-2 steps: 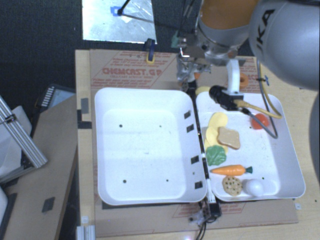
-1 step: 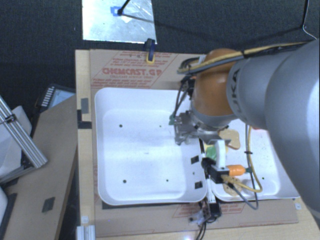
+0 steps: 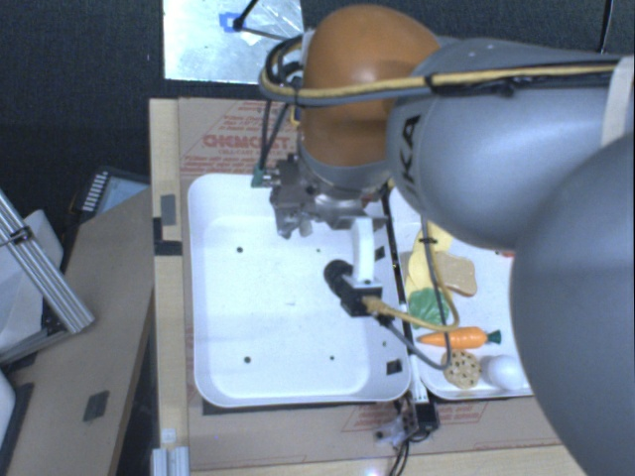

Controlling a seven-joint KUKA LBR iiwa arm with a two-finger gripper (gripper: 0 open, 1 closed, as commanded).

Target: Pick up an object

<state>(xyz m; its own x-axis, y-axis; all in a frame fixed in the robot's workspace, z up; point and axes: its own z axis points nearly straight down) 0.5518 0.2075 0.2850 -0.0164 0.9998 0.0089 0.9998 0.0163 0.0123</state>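
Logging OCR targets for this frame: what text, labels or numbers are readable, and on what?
"KA": dark letters on the grey arm housing; the rest of the word is out of sight.
Red print on the tan cardboard sheet, far side: too blurred to read.
Red print on the same sheet, near edge: too blurred to read.

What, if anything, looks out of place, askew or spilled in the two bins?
Nothing stands out. The carrot, cookie and bread all lie inside the right bin, none over its rim. The arm hides part of that bin.
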